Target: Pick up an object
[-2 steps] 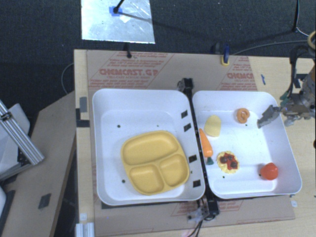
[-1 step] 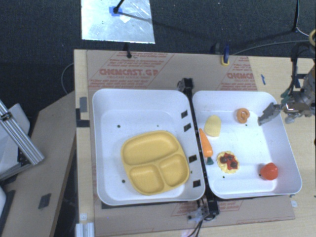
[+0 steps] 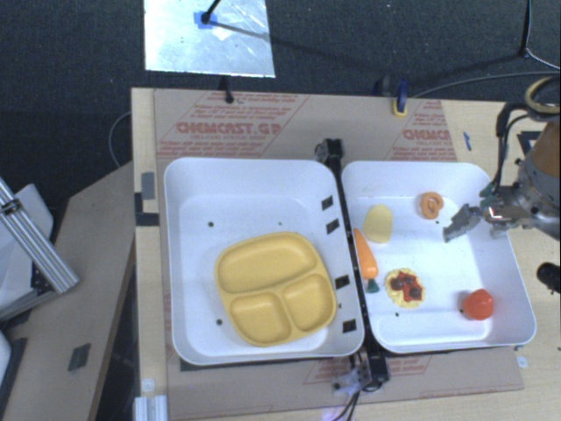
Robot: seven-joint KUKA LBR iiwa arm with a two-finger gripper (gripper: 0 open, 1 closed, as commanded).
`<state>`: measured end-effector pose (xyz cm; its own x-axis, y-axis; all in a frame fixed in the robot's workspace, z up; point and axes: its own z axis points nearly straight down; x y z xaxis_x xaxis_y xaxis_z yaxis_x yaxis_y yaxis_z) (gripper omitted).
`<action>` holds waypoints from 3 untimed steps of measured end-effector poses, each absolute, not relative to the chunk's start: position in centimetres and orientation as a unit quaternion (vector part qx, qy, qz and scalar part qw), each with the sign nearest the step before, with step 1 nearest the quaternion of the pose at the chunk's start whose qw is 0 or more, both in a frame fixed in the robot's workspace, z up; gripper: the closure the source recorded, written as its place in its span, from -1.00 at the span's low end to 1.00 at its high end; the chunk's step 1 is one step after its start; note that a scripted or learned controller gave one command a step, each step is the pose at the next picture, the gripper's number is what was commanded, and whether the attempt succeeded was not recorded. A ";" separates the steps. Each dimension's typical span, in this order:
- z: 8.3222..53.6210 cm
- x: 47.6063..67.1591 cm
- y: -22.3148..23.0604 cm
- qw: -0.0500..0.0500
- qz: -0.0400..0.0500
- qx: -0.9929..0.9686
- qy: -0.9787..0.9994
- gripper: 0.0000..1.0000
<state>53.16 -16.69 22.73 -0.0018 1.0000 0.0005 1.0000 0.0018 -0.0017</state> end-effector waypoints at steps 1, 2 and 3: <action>16.7 52.5 -16.3 0.002 0.001 -0.707 -0.708 -1.00; 10.7 51.8 -16.4 0.002 0.001 -0.707 -0.707 -1.00; 12.1 52.0 -16.4 -0.002 -0.001 -0.706 -0.708 1.00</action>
<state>51.98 -16.42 12.14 -0.0019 1.0000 -0.0014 1.0000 0.0019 0.0034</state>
